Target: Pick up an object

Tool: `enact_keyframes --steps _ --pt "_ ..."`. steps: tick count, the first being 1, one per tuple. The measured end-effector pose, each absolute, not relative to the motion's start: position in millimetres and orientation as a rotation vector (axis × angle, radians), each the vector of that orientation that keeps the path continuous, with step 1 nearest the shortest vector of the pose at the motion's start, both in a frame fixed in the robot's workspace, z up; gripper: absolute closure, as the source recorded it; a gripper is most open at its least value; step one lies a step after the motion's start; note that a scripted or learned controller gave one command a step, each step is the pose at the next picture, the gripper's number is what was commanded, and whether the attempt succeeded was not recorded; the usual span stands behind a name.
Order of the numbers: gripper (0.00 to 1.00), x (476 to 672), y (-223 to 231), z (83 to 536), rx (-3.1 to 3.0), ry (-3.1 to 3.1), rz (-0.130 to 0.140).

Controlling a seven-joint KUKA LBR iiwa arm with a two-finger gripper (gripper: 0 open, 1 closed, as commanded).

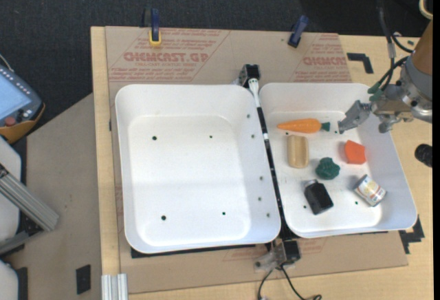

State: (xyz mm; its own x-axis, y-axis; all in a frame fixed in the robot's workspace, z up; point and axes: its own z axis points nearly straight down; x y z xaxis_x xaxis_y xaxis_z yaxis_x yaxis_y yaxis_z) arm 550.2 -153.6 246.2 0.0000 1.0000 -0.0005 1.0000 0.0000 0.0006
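The end effector [369,115] hovers over the right bin [399,175], fingers spread apart and pinching nothing. Relative to the orange carrot [300,126], it sits just right; the tan cylinder [297,151] lies just below, the orange block [355,152] lower right.

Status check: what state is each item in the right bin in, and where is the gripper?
Carrot: lying flat, untouched.
Wooden cylinder: on its side, just below the carrot.
Orange block: resting free.
Green lump: resting free.
Black box: lying flat.
Can: tipped on its side.
Gripper: above the bin, holding nothing.
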Motion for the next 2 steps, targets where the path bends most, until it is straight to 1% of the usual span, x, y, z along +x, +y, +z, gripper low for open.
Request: enact_keyframes --steps 1,2 --pt "0.0 501.0 -147.5 83.8 2.233 2.23 -0.011" --pt "0.0 505.5 -148.3 92.1 2.223 2.22 0.0"
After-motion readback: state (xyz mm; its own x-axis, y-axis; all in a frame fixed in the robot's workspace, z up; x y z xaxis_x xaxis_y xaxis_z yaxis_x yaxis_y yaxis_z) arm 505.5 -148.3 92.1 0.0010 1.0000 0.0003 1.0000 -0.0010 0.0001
